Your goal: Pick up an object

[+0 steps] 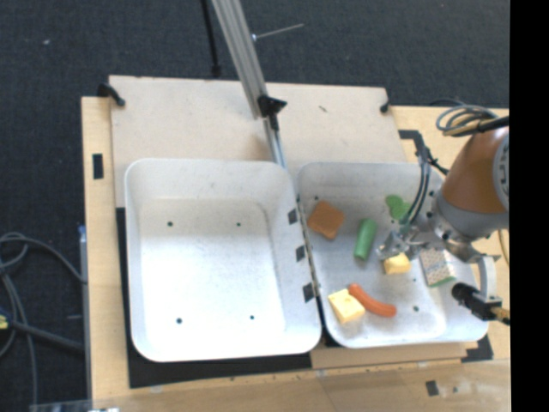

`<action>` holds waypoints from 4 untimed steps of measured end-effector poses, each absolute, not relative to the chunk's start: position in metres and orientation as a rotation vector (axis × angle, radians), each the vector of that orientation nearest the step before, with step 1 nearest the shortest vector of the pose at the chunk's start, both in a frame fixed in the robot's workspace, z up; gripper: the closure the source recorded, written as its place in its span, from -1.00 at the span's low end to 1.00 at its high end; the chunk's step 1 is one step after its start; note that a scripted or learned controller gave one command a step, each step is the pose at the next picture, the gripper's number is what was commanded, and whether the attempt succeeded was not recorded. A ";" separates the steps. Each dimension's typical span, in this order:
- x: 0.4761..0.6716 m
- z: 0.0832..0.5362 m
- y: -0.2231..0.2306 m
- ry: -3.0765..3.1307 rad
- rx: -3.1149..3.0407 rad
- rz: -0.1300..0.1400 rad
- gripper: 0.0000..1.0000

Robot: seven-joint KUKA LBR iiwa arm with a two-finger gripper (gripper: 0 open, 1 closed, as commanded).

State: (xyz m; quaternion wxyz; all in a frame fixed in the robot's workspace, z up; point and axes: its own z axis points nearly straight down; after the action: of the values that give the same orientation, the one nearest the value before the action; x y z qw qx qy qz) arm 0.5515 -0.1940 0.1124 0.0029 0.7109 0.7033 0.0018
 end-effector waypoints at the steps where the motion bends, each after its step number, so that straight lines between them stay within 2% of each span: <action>1: 0.551 0.164 -0.185 2.222 2.212 0.007 1.00; 2: 0.551 0.208 -0.186 2.222 2.211 0.006 1.00; 3: 0.552 0.226 -0.186 2.227 2.211 0.005 1.00; 4: 0.566 0.234 -0.135 2.228 2.210 0.006 1.00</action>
State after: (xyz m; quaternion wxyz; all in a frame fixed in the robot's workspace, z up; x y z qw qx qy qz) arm 0.5662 -0.1352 0.2339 0.0016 0.7042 0.7100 0.0020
